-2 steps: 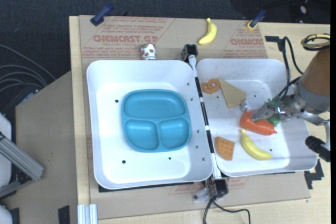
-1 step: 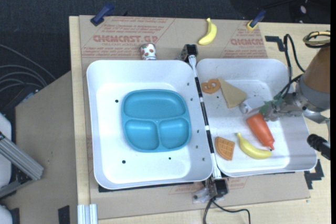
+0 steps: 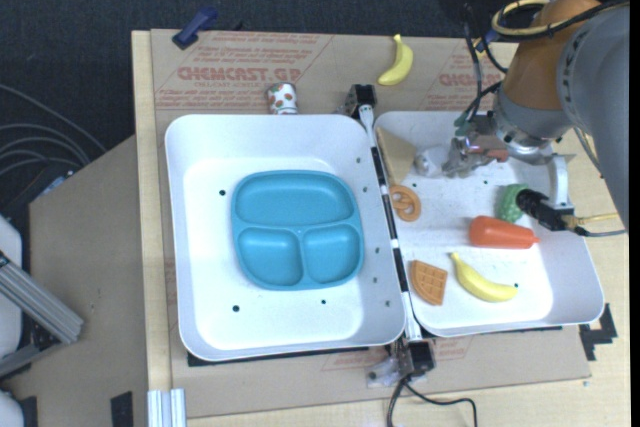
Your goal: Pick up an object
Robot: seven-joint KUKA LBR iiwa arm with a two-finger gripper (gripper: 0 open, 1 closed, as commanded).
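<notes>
Toy food fills the near end of the right white bin, below the gripper.
Nearest lie a square orange waffle and a yellow plastic banana; behind them an orange carrot, a green leafy piece and a brown pretzel. Well beyond these, the metal gripper hangs over the bin's far end, whether spread or closed I cannot tell. Leftward, a blue three-compartment plate sits in the left white bin.

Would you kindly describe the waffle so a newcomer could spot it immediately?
Look in the right white bin, at its near left corner beside the divide between the bins. The waffle lies there: flat, orange-brown, with a grid pattern. The banana to its right is smooth, curved and yellow, and the pretzel beyond is looped.
</notes>
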